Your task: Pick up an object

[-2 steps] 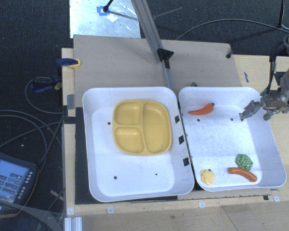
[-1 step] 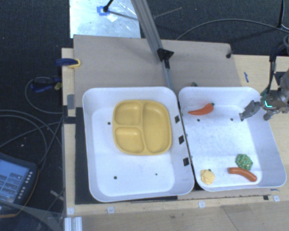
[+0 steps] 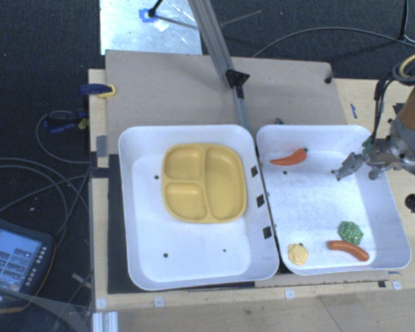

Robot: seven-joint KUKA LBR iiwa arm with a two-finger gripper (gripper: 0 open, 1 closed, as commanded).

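Observation:
The right bin (image 3: 318, 206) holds an orange chili pepper (image 3: 289, 158) near its far left corner. A green broccoli piece (image 3: 350, 232), an orange-red sausage (image 3: 348, 250) and a small yellow piece (image 3: 298, 254) lie along its near edge. My gripper (image 3: 359, 169) hovers over the bin's far right side, fingers spread open with nothing between them. It stands well to the right of the pepper and above the broccoli in the view.
The left bin (image 3: 145, 254) bears a yellow divided plate (image 3: 204, 183). A slanted metal pole (image 3: 214, 40) rises behind the bins. Cables and a teach pendant (image 3: 10, 258) lie on the floor at left.

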